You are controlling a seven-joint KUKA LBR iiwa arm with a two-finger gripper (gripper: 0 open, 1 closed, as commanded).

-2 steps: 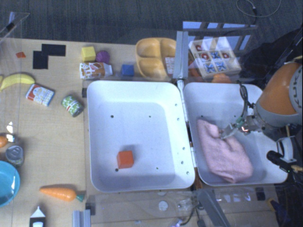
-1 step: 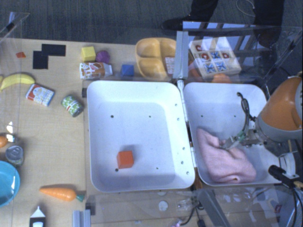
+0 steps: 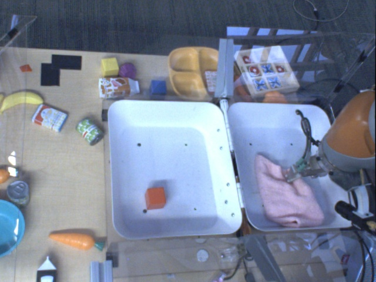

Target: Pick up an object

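Fingers (image 3: 294, 172) rest on the upper edge of the pink cloth (image 3: 286, 194) in the right bin (image 3: 276, 119); whether they pinch it I cannot tell. Most of the cloth spreads below them toward the bin's near wall. Far to their left, an orange block (image 3: 155, 198) sits in open room.

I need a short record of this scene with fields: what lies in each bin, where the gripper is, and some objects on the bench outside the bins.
left bin: one orange block, near the front
right bin: pink cloth, crumpled
gripper: at the cloth's upper edge; whether it grips the cloth cannot be told
arm: reaches in from the right
bench, outside bins: banana, carrot, blue plate, yellow divided dish
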